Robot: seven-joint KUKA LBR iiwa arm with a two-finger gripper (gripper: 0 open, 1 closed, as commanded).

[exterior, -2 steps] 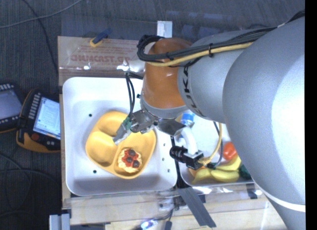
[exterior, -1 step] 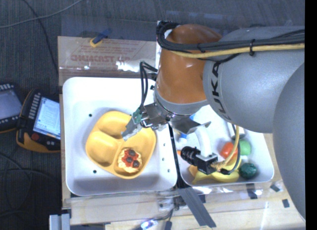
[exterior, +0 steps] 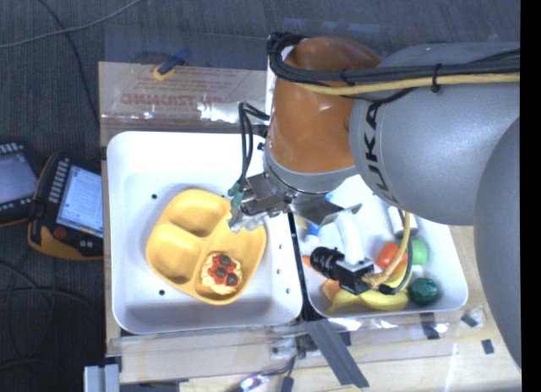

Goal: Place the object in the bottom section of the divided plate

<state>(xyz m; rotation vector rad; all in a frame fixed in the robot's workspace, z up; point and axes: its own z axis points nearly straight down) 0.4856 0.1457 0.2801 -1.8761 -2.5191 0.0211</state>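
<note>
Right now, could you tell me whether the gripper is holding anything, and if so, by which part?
It cannot be told. The gripper hangs over the right edge of the yellow divided plate, and no object is visible between its fingers.

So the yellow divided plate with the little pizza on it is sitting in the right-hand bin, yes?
Not quite. The camera view shows the yellow divided plate, with the little pizza in its bottom section, sitting in the left bin, not the right one.

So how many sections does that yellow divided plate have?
3. On the yellow divided plate: one at upper right beneath the end effector, one at left, one at the bottom holding a small pizza-like toy.
</note>
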